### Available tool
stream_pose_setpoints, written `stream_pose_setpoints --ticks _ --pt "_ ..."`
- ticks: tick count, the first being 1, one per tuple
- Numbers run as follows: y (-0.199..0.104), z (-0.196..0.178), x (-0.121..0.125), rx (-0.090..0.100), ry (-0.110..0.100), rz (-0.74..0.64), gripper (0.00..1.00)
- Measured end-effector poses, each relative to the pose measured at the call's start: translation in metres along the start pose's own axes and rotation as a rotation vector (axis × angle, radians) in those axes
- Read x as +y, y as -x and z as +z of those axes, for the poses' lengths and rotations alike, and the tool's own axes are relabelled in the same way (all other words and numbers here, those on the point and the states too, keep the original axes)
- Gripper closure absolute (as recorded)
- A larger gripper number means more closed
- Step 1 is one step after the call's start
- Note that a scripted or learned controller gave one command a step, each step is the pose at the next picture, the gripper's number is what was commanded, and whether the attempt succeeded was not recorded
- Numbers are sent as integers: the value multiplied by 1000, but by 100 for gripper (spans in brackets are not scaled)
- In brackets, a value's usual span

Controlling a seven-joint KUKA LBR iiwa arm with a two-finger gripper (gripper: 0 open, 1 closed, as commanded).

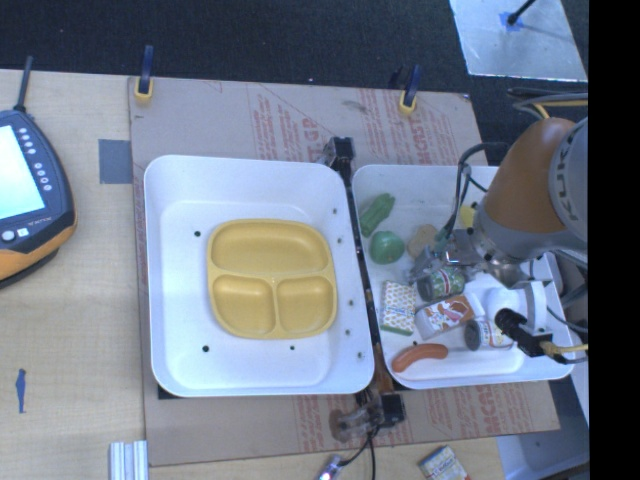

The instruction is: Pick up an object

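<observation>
Leftmost, on the counter (90, 368), sits a handheld pendant (25, 203) with a lit screen, well apart from the work. Next comes the left bin (170, 268), which carries a yellow divided tray (272, 276) lying flat in its middle; nothing to pick lies there. Across the shared rim, the right bin (400, 180) holds the candidates, crowded together: a green pepper-like piece (377, 213) and a green round piece (387, 247) near the divider, a small patterned packet (398, 308) below them, an orange sausage-shaped piece (420, 356) along the near wall, a red-and-white wrapped item (446, 316) and a small dark can (441, 286) toward the centre.

I see the tool (447, 260) low over that central cluster, just above the can, with the arm's orange band (525, 183) and grey wrist covering much of the bin's right half. Whether the tool is apart or together, I cannot tell from this angle; cables and the wrist hide it.

I judge the main hazard to be the crowding: a closure here may catch two items at once, or nudge the can sideways so it rolls out of reach. A second hazard is the wrist hiding the contact point, so I cannot confirm a grip before lifting. A third is the dangling cable (464, 183) snagging on the bin wall.
</observation>
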State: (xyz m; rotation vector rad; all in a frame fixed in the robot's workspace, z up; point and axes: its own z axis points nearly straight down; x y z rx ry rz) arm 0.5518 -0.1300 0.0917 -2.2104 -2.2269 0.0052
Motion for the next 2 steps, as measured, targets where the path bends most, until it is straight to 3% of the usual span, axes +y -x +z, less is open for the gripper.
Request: stream_pose_setpoints --ticks 1,2 --pt "2 -11 1 -3 1 -3 100" --pt "-93 -101 14 1 3 1 100"
